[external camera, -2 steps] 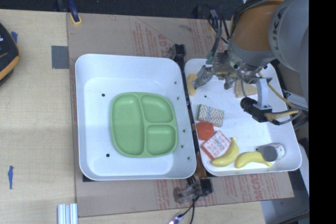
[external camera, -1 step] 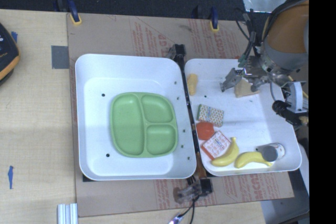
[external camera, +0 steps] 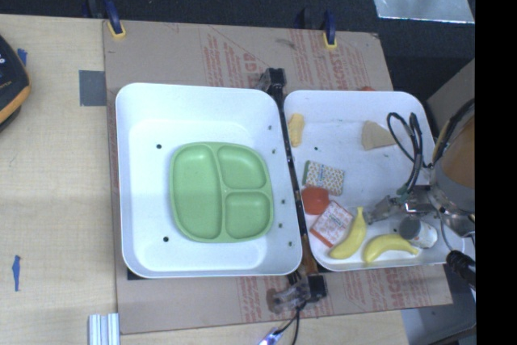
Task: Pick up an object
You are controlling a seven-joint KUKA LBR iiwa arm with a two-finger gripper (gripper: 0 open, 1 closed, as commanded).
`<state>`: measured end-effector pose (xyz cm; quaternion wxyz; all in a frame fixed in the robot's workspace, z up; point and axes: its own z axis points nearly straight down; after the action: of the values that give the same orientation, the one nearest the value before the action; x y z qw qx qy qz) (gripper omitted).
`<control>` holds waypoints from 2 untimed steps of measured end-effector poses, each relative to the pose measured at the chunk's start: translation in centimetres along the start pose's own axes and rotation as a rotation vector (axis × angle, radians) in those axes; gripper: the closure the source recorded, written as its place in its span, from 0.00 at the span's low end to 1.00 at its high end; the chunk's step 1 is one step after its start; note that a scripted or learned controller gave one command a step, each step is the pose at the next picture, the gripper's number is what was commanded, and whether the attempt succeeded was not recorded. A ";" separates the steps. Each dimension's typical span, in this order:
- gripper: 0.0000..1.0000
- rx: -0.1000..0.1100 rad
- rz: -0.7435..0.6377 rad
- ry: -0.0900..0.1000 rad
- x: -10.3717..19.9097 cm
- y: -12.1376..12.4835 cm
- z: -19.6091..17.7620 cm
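- The robot's hand (external camera: 397, 208) is hanging low over the near right corner of the right bin (external camera: 347, 103), its metal parts blurring into cables, and whether it is spread wide or drawn narrow cannot be told.
- Two bananas are lying closest to it: one banana (external camera: 390, 247) just below the hand, the other banana (external camera: 350, 238) just to its left, standing nearly on end against a red-and-white packet (external camera: 329, 224).
- Further left of the hand, a red piece (external camera: 316, 199) and a patterned sachet (external camera: 324, 176) are resting close together; a tan wedge (external camera: 376, 136) is sitting well above it, and a small yellow item (external camera: 296, 129) is leaning by the bin's far left wall.
- Well apart to the left, a green divided plate (external camera: 220, 191) is lying in the left bin (external camera: 137, 246) on the tabletop.
- For a clean pick, the nearer banana looks the best target; the hand would probably do well closing across its narrow middle, clear of the bin wall.
- The arm is being cut off at the frame's right, and a small round grey thing beside the hand is too indistinct to name.
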<state>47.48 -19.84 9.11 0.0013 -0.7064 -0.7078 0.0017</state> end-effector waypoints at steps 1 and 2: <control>0.00 -0.003 -0.003 0.000 0.4 7.4 -0.1; 0.00 -0.003 -0.002 0.001 3.2 15.4 -0.9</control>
<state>62.83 -16.59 9.94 0.0006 -0.7056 -0.7086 0.0003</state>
